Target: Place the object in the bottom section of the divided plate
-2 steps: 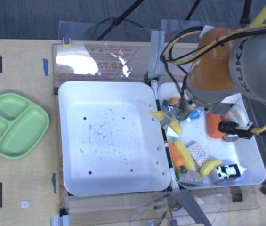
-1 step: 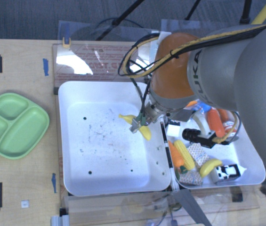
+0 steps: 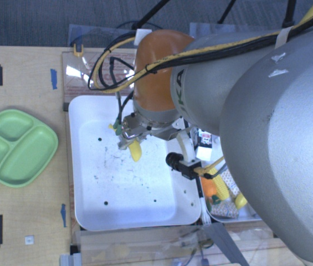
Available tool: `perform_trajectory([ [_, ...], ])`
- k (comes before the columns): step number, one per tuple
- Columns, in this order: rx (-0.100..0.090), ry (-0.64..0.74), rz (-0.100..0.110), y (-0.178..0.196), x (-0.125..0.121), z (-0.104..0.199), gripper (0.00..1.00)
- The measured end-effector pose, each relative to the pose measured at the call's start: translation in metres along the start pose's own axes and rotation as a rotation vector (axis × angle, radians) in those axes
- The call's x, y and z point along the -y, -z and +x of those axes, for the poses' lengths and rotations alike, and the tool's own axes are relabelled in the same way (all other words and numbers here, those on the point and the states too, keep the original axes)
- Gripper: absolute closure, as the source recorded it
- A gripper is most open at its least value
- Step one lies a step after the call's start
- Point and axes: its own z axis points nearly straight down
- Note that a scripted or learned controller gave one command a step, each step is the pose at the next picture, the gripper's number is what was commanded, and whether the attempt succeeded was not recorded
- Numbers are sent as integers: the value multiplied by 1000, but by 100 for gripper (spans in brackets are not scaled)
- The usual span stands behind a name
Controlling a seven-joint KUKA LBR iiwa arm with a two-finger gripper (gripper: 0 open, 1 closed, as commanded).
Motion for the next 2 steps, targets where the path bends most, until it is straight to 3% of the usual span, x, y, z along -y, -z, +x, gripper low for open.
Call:
perform_trajectory([
  [1,0,0,0,0,0,0,0],
  [2,1,-492,2,97,12,-81,0],
])
